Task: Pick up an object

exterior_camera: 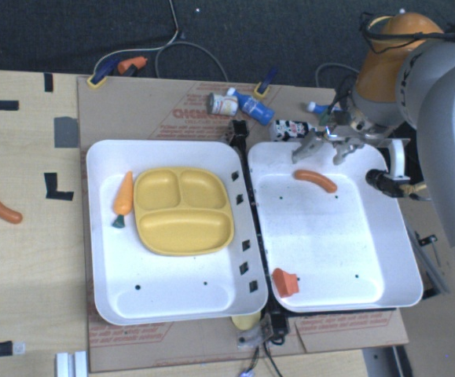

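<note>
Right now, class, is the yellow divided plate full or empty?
Empty. The yellow divided plate in the left bin shows three bare compartments; the toy carrot lies beside its left edge, on the bin floor.

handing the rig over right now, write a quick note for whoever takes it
Gripper: open, holding nothing, poised above the back edge of the right white bin.
Right bin: a long orange-red toy sausage lies near the back, just below the gripper; a small orange-red block sits at the front left corner.
Left white bin: a yellow divided plastic plate with an orange toy carrot beside its left edge.
A second sausage lies out on the bench, far left.
Done: nothing lifted yet.
Left: descend, close on an object, probably the nearest sausage, and lift.
</note>
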